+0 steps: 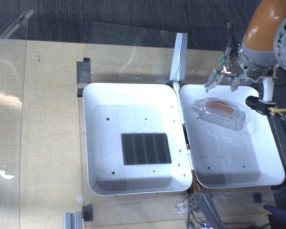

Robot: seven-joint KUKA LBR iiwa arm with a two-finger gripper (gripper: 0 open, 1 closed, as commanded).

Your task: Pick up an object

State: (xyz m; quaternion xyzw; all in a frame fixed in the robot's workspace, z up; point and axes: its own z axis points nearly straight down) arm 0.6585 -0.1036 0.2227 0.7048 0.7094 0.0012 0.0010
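A clear plastic bottle (219, 113) with an orange-red patch inside lies on its side in the far half of the right bin (238, 168). A dark ribbed rectangular block (146, 148) lies flat in the middle of the left bin (102, 128). My gripper (223, 84) hangs over the far rim of the right bin, just beyond the bottle and apart from it. Its fingers (211, 84) are spread open with nothing between them. The orange band of the arm (267, 18) rises at the top right.
A metal post (178, 57) stands at the back between the two bins. A black clamp (84, 71) sits at the left bin's far left corner. A clear sheet (9, 104) covers the bench on the left. Cables (271, 109) run along the right bin's right rim.
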